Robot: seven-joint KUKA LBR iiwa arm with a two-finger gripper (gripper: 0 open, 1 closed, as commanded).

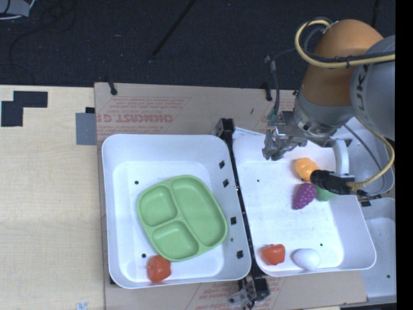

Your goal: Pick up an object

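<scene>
My gripper (pixel 277 148) hangs over the far edge of the right bin (pixel 352 234), with the grey arm and its orange band above it to the right. Just right of the gripper lies an orange fruit (pixel 304 168). A purple bunch of grapes (pixel 303 196) rests below that, beside a small green piece (pixel 323 195) partly hidden by a black cable. A red fruit (pixel 273 254) and a white egg (pixel 306 258) sit at the bin's near edge. I see nothing held in the gripper.
The left bin (pixel 119 173) holds a green divided plate (pixel 182 217) and a red fruit (pixel 159 268) at its near edge. A black divider (pixel 233 192) runs between the bins. Cables loop around the arm at the right.
</scene>
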